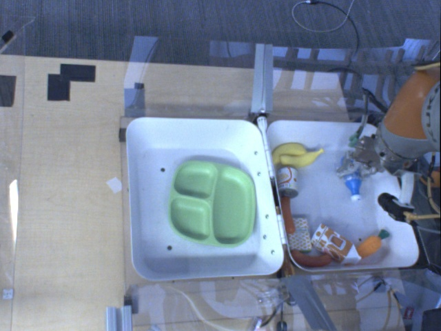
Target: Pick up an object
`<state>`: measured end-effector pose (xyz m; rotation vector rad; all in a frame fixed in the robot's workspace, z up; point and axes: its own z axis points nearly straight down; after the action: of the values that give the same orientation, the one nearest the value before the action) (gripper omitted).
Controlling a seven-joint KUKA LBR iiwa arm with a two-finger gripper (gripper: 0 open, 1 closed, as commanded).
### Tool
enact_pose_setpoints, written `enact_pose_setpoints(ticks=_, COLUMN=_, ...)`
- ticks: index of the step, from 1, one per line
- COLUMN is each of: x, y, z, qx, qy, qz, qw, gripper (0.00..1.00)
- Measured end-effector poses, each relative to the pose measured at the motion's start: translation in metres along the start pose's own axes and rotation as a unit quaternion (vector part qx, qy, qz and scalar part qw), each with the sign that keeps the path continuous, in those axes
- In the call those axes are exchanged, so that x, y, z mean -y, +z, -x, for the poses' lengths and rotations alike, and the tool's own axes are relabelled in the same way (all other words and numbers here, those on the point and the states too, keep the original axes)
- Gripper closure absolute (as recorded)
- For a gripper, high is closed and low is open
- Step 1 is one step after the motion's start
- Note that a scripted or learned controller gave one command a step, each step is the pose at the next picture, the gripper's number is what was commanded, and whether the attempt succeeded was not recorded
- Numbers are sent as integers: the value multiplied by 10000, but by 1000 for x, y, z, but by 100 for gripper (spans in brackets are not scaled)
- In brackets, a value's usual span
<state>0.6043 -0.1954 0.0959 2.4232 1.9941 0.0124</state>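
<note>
You're early in the pick: the gripper [360, 163] hangs low over the right bin [324, 205], just above a small blue object [354, 187], nothing visibly lifted, and whether it has closed can't be told.

Wooden bench [62, 205], light tan top, w/ two shallow white bins side by side on it. Left bin [148, 254] sits roughly mid-bench; right bin [331, 136] touching it along the shared edge, near the bench's right end. Metal rail [260, 81] runs back from the seam btwn the bins. Black L-shaped marks [69, 80] on the bench surface at far left, well apart from the bins. Small pale scrap [114, 184] on the wood just beside the left bin's left wall. Beyond the bench's far edge: dark grey carpet floor [172, 9] w/ a thin cable loop [320, 14] lying on it.
</note>
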Motion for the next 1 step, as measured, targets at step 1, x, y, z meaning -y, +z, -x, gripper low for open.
enact_pose_setpoints(ticks=1, x=0, y=0, z=0, qx=0, qy=-1, qz=0, qw=10000, gripper=0)
